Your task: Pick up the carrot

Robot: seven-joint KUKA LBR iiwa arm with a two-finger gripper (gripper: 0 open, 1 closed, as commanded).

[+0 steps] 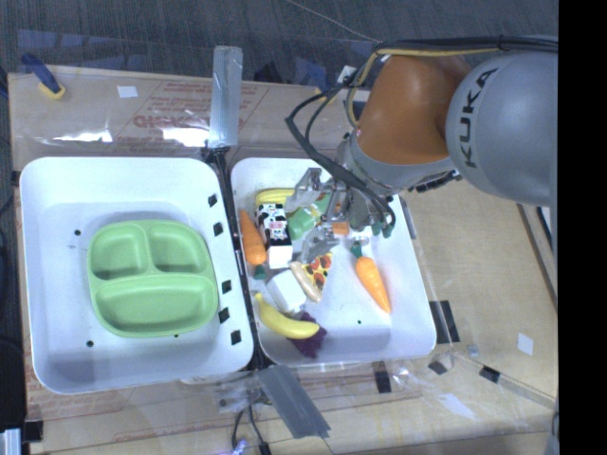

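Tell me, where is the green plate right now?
The green plate lies in the left white bin, apart from the toy food heaped in the right bin beneath the gripper.

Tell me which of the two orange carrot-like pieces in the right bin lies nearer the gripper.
The carrot with the green top, lying right of the pizza slice, is nearer the gripper. The other orange piece lies along the bin's left wall.

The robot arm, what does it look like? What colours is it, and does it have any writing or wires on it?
The arm is big, round and smooth, mostly grey, with a shiny orange band above the wrist. Black letters on the grey part spell KUKA. Black and yellowish cables loop around the orange part. At the end sits a small metal gripper.
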